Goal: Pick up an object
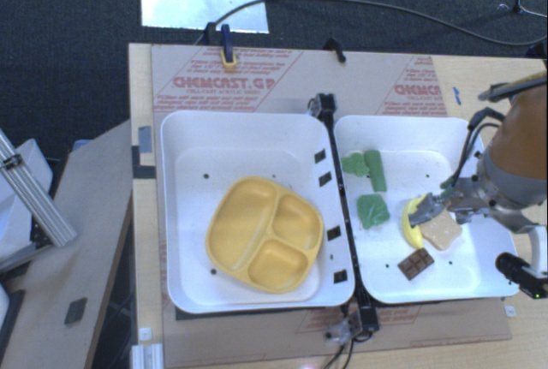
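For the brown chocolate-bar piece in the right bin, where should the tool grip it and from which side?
Probably straight from above, closing across the short width of the brown bar. It lies flat and slightly angled on the floor of the right bin, so no side face offers itself. Its long edges look free; the tan slice sits just beyond its upper end, so keep the tool near the middle.

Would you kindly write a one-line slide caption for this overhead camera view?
KUKA arm's gripper reaches among toy foods in the right bin; a yellow divided plate lies in the left bin.
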Controlling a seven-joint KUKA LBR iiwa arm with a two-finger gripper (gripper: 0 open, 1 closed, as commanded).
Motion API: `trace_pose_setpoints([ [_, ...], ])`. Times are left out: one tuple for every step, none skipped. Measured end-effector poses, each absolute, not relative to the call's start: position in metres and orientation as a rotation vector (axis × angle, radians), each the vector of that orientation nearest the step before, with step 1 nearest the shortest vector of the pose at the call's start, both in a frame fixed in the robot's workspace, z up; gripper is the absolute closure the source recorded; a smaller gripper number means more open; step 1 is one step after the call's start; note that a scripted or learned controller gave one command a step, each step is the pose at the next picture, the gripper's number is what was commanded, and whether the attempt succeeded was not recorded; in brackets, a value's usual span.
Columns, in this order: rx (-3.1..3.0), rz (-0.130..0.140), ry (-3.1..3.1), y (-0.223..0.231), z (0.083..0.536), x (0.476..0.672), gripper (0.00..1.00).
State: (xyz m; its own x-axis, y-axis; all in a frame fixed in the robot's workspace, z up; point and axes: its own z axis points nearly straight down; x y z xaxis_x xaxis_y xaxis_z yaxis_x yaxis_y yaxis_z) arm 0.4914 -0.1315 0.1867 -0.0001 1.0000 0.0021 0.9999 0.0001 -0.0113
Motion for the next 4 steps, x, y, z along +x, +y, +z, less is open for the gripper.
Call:
trace_pose_setpoints([
  [-2.219,-0.001,-2.226,-0.131,0.193,0.495,0.0],
  [-2.217,0.002,-2.222,-0.126,0.132,0.499,0.0],
  [-2.224,-0.004,-2.227,-0.126,0.085,0.501,0.0],
  [-2.234,-0.008,-2.234,-0.129,0.099,0.503,1.0],
])
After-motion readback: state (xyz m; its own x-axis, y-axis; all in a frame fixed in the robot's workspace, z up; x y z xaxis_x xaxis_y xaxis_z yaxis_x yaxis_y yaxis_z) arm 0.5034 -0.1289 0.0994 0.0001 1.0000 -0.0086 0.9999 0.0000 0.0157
